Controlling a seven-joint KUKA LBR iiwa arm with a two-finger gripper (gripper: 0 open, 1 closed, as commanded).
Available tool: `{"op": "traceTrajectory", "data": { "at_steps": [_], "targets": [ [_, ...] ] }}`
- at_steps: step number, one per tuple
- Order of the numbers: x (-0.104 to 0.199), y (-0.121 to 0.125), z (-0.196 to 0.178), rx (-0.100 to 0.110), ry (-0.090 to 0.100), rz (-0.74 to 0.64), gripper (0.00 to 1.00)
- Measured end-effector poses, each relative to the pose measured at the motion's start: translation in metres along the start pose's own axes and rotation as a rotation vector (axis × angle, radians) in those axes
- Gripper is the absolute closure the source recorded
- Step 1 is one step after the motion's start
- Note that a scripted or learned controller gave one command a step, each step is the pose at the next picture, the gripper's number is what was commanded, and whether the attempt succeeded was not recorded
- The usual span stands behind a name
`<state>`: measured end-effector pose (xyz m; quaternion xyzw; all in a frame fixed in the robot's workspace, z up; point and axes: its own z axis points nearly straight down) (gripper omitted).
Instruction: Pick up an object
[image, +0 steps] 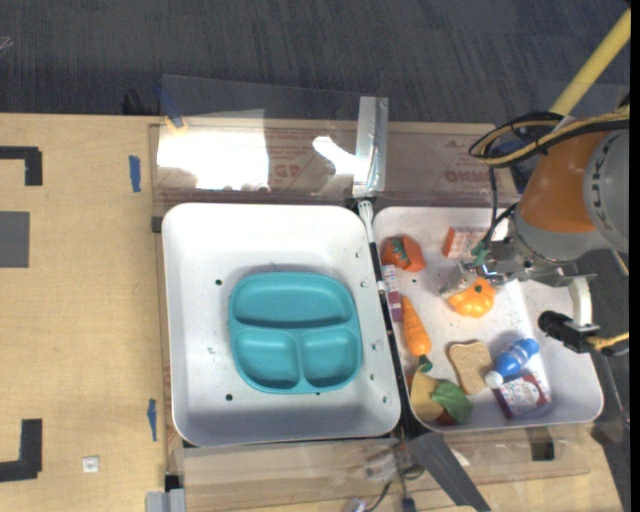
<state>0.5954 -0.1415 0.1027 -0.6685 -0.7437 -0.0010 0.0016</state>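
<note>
Where glossy white bins (190, 300) meet, hand (478, 272) poised just at twelve o'clock of lumpy orange pumpkin (472, 299); finger spread unclear.

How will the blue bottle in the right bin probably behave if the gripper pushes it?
The blue bottle lies on its side, so it would probably roll. It looks small, likely light. It rests against the red packet, which might block it.

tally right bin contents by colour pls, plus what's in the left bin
Right bin:
Orange: 3 – tomato-like piece, carrot, pumpkin-like toy under the hand
Tan: 1 – bread slice
Blue and white: 1 – bottle
Red and white: 2 – packet, pouch
Yellow and green: 1 – toy
Left bin:
Teal: 1 – tray
Total: 9
</note>
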Motion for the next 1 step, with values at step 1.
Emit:
{"op": "traceTrajectory", "data": {
  "at_steps": [1],
  "targets": [
    [0.0756,0.0119,-0.0846,-0.007,-0.002,-0.02,1.0]
  ]
}}
